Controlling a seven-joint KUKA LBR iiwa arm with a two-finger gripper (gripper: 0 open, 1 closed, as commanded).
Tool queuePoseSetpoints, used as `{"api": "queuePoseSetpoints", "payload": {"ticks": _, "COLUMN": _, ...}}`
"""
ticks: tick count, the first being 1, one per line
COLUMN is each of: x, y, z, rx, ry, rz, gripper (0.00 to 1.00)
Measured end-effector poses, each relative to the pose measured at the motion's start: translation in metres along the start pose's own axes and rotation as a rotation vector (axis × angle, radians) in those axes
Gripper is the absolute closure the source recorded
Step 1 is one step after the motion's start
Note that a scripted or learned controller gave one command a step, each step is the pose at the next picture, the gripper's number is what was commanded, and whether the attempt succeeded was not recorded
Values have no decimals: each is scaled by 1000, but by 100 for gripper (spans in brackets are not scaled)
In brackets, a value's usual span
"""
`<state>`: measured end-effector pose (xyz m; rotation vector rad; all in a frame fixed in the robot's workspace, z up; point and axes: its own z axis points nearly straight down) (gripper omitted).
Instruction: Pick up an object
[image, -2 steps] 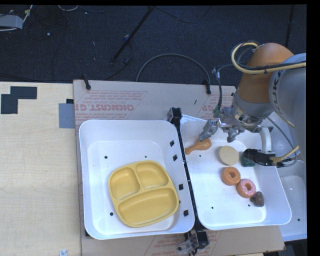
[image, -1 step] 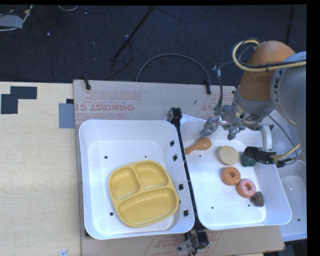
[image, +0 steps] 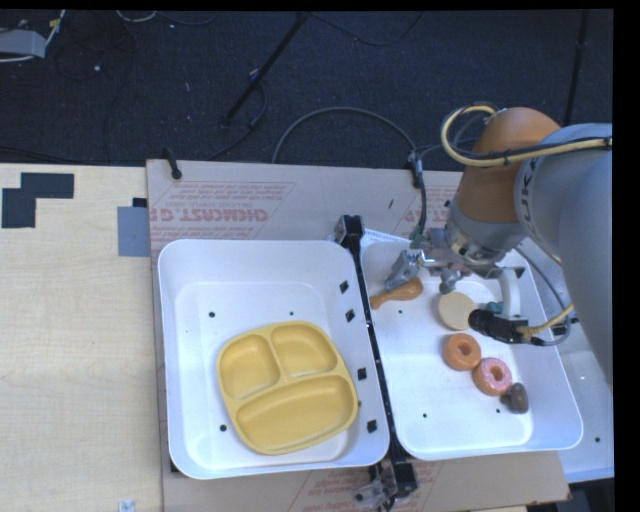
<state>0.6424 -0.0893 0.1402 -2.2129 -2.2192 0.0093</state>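
My gripper (image: 421, 268) hangs low over the far left part of the right bin (image: 545, 425). Just below and left of it a brown drumstick-shaped piece (image: 397, 292) lies on the bin floor by the divider. A cream round disc (image: 455, 310) rests just right of the gripper, partly under the wrist. Nearer the front sit an orange donut (image: 461, 351), a pink frosted donut (image: 492, 375) and a small dark brown lump (image: 514, 398). Nothing shows in the gripper's hold.
The left bin (image: 185, 300) holds a yellow divided plate (image: 287, 385). A black divider (image: 362, 330) runs between the two bins. The grey arm with its orange band fills the upper right, above the right bin's back corner.
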Motion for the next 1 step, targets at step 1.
{"api": "queuePoseSetpoints", "payload": {"ticks": 1, "x": 2, "y": 2, "z": 50, "rx": -6, "ry": 4, "rz": 1, "gripper": 0}}
